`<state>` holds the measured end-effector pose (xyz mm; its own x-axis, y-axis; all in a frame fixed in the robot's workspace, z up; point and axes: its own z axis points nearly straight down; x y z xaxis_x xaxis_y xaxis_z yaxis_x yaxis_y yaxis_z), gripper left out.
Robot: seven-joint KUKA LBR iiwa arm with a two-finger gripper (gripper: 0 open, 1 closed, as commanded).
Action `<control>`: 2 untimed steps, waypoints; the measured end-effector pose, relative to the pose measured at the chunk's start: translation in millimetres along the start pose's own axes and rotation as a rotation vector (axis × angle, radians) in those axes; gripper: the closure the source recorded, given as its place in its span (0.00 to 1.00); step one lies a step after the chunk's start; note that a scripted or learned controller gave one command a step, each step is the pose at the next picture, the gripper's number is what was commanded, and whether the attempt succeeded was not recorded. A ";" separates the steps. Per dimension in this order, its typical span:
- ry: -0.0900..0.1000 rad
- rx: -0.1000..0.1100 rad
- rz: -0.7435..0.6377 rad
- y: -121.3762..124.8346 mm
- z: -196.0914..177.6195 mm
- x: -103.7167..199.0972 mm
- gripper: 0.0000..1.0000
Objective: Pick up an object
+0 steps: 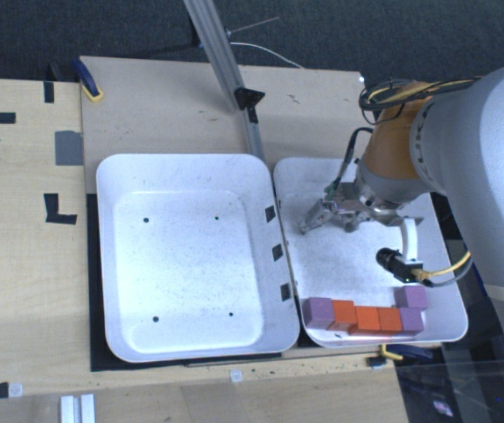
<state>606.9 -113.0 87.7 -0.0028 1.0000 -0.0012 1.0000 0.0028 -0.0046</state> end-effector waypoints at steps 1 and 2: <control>0.001 -0.005 0.000 19.4 -4.2 -6.4 0.00; 0.001 -0.007 -0.001 53.2 -17.7 8.0 0.00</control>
